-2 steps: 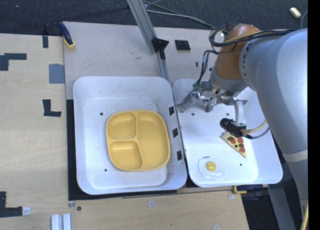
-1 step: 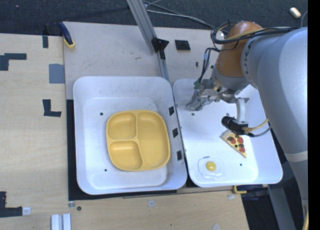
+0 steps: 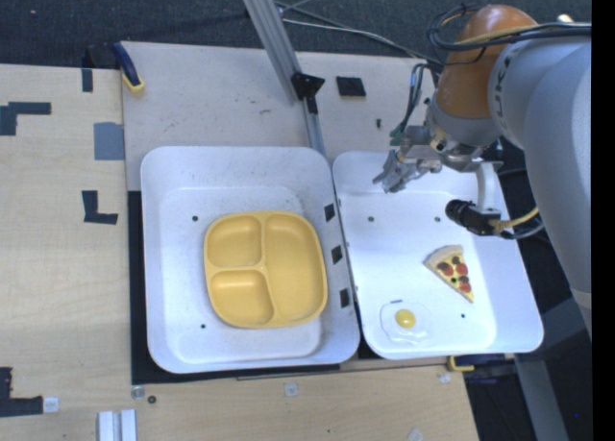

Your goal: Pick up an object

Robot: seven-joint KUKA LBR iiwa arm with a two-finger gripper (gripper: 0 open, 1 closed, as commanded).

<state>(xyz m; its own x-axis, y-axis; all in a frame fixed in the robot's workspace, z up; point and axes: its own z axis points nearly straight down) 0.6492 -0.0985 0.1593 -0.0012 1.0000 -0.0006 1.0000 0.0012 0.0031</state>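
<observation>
A pale wooden bench point(image 3: 58, 266) seen from above at a slant, with dark carpet beyond its far edge and a few dark tape marks along its left side. Two shallow white bins sit side by side on it, their inner edges almost touching.

The left bin point(image 3: 163, 237) holds a yellow divided plate point(image 3: 264, 269) — three compartments, lying flat near the bin's centre, slightly toward its near edge.

The right bin point(image 3: 509, 324) holds two toy foods. A pizza slice point(image 3: 451, 271) with red and dark toppings lies right of the bin's centre, its point aimed at the near right corner. A fried egg point(image 3: 405, 320), white with a yellow yolk, lies close to the near edge, just left of the slice and apart from it.

The grey arm point(image 3: 548, 132) comes in from the right, its orange band point(image 3: 480, 60) above the wrist, cables looping around it. The wrist bends down and leftward, placing the gripper point(image 3: 394, 178) over the far left corner of the right bin, near its far rim. Whether the gripper is open or closed cannot be told from here — its tip is small and blurred. It is well apart from both the slice and the egg.
</observation>
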